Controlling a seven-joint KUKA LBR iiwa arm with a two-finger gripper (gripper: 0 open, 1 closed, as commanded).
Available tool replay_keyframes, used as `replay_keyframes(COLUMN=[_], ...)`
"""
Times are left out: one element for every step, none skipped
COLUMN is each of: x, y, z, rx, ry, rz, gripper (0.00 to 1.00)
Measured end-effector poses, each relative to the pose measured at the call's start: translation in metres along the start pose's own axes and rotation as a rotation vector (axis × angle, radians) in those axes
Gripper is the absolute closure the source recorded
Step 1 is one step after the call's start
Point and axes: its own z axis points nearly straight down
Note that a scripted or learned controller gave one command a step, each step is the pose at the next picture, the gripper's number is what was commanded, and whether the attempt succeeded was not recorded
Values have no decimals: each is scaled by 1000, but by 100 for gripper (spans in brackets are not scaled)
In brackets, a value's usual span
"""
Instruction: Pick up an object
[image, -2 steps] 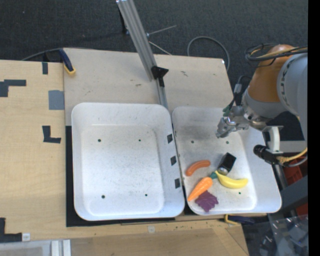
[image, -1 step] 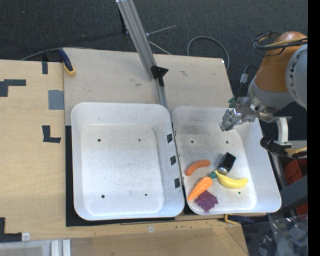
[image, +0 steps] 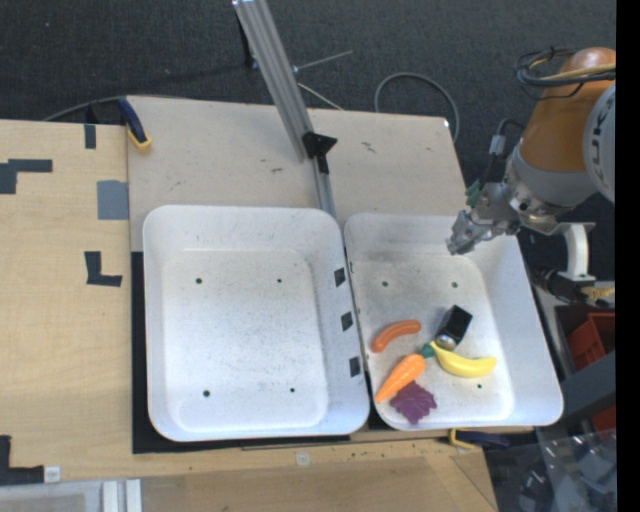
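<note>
Banana (image: 466, 363), a small yellow toy, lies in the right bin (image: 520, 290) near its front wall, well below and slightly left of the jaws (image: 462, 238) in the camera view. Beside it lie a carrot (image: 401, 375), a sausage (image: 396, 333), a black block (image: 455, 323) and purple grapes (image: 413, 402). It looks light, stiff and smooth-skinned, so slippery; a grip across its middle seems safest. Whether the jaws stand apart or together cannot be told.

Pale wooden bench (image: 60, 300), two shallow white bins side by side, left bin (image: 160, 300), right bin (image: 520, 330)
</note>
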Motion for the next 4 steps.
replay_keyframes(x=[61,113,169,220], y=[18,33,37,53], z=[-4,-13,-18,-22], rx=[2,1,3,2], ry=[2,2,3,2], rz=[-7,-6,-6,-5], gripper=[100,100,100,100])
